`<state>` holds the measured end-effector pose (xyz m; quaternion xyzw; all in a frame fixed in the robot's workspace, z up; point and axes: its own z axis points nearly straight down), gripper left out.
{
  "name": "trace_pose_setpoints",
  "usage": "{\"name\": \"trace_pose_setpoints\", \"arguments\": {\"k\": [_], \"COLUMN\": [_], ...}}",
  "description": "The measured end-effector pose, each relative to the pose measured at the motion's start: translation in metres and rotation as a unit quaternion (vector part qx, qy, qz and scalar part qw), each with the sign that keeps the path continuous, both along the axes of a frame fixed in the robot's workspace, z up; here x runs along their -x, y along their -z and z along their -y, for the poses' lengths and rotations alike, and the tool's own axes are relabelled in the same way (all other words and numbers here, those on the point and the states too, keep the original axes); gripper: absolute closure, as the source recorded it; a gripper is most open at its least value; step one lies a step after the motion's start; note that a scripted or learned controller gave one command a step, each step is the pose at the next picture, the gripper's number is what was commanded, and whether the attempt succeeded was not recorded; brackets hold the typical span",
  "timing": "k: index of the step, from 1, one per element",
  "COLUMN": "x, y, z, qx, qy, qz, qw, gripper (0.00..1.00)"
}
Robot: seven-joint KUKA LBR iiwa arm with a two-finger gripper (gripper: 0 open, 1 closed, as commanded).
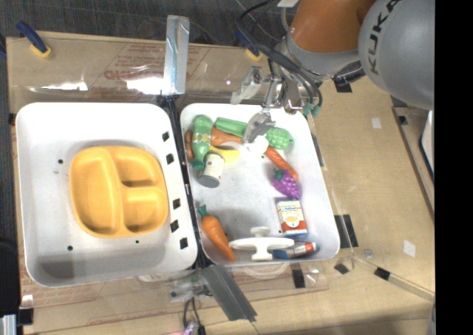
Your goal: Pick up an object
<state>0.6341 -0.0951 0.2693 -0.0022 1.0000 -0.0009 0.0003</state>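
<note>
Over the far edge of the right bin [331,208] I see the gripper [259,128] hanging from the grey arm [384,23], its metal fingers [255,130] reaching down among the toys at that end. I cannot tell whether they are apart or together, and nothing is clearly caught between them. Just beside the fingertips lie a green vegetable [230,126] and a bumpy green piece [279,137], with another green piece [202,131] nearer the bin's left wall. A small can [213,169] lies below those, next to something yellow [229,154]. A small carrot [279,160] and a purple grape bunch [287,184] sit along the right wall, and a little carton [293,217] lies nearer the front right corner. At the front edge I make out a bigger carrot [216,234], a white handled piece [260,243] and a marker-like stick [295,251]. In the left bin [37,178], a yellow divided tray [118,189] rests near the middle, well apart from the gripper.
</note>
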Motion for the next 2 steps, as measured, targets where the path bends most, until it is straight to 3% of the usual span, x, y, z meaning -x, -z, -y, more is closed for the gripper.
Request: {"name": "trace_pose_setpoints", "arguments": {"k": [1,2], "x": [0.017,0.028], "y": [0.062,0.178], "z": [0.079,0.115], "qx": [-0.0003,-0.0005], "qy": [0.075,0.097], "qz": [-0.002,0.0], "qw": [0.9972,0.9953], "gripper": [0.0,0.0]}}
